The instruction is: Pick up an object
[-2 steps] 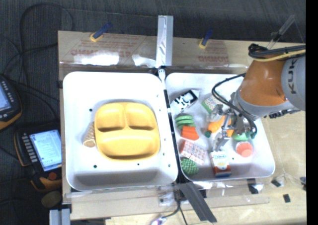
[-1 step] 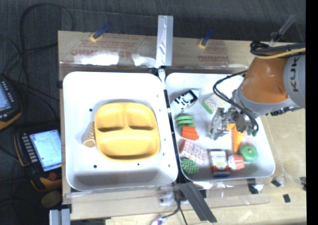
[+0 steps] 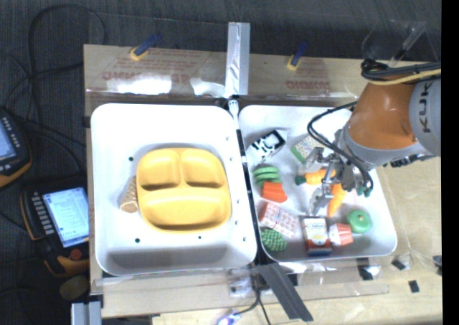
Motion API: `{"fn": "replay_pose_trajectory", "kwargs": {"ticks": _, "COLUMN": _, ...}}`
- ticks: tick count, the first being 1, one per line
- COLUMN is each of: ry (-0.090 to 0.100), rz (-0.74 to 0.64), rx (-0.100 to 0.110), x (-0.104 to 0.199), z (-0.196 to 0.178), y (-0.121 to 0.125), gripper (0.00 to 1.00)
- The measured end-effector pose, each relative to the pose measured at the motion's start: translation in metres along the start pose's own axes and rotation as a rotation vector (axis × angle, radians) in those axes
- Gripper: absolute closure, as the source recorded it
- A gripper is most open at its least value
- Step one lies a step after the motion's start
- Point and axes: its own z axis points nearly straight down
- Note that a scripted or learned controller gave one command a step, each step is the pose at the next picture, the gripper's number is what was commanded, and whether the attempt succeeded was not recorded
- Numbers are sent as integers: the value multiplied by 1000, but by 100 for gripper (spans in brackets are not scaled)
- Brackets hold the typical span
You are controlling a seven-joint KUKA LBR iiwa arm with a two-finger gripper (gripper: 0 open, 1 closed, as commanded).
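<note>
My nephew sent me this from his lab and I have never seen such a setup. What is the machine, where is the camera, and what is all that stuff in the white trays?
The machine is a robot arm, grey with an orange band, reaching in from the right. The one camera sits above the bench and looks down at a slant.

Two shallow white bins stand side by side. The left bin holds a yellow divided tray, with what looks like a small cone against its left edge. The right bin is full of small toys: a carrot, a small carton, a green round piece, a black and white item and others.

The arm ends in a two-finger gripper, low over the right bin among the toys. I cannot tell whether it holds anything.
</note>
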Motion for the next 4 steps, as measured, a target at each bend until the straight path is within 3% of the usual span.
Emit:
{"fn": "replay_pose_trajectory", "kwargs": {"ticks": 1, "ry": 7, "rz": 60, "rx": 0, "x": -24, "z": 11, "y": 20, "gripper": 0}}
{"fn": "replay_pose_trajectory", "kwargs": {"ticks": 2, "ry": -1, "rz": 218, "rx": -2, "x": 15, "z": 10, "y": 15, "gripper": 0}}
{"fn": "replay_pose_trajectory", "kwargs": {"ticks": 3, "ry": -2, "rz": 216, "rx": 0, "x": 13, "z": 0, "y": 15, "gripper": 100}}
{"fn": "replay_pose_trajectory", "kwargs": {"ticks": 4, "ry": -2, "rz": 216, "rx": 0, "x": 13, "z": 0, "y": 15, "gripper": 0}}
